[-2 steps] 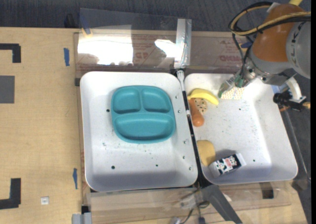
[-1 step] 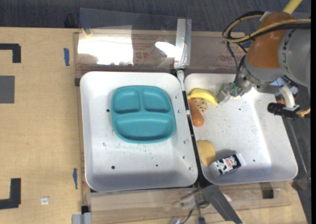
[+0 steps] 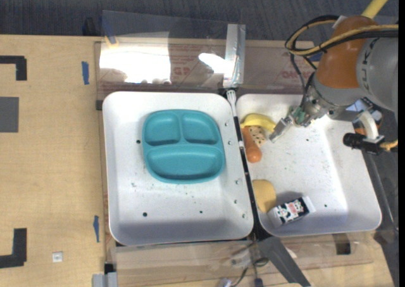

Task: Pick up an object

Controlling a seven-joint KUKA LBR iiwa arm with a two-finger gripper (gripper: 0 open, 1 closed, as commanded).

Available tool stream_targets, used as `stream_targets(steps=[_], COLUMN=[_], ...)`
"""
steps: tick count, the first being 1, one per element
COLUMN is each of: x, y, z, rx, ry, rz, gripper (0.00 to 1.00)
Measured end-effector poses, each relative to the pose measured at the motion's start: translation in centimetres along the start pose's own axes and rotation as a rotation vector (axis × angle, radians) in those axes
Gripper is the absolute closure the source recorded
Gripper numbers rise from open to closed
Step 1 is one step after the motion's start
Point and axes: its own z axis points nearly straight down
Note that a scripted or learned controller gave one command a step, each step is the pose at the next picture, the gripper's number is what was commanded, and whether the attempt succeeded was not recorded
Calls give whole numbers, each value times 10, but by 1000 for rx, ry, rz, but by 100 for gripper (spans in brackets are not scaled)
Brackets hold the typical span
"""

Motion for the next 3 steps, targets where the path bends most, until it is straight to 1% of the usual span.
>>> stream_targets(steps=[1, 2, 3], x=[25, 4, 2], y=[-13, -1, 3], z=[-51, 11, -1], rx=[-9, 4, -12], ry=[-10, 4, -13], rz=[-258, -133, -134], gripper=[0, 0, 100])
